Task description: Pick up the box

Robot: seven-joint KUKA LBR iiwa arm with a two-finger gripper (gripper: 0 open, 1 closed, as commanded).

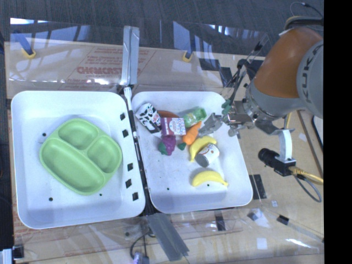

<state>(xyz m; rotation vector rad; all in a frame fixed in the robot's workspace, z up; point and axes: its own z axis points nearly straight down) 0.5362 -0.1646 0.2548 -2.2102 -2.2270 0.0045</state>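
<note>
A small pink-and-maroon box (177, 126) lies in the middle of the right bin (165, 194), among a heap of toy food. A black-and-white cow-patterned carton (147, 116) stands just to its left. My gripper (210, 125) hangs low over the right part of the heap, beside an orange carrot (191, 133) and a green bottle (193, 116). It is about a hand's width to the right of the box. Nothing visible is held by it.
Around the box lie a purple fruit (168, 144), a yellow banana (200, 146), a white-grey round item (209, 154) and a second banana (209, 179) nearer the front. The left bin (27, 202) holds a green divided plate (81, 155).
</note>
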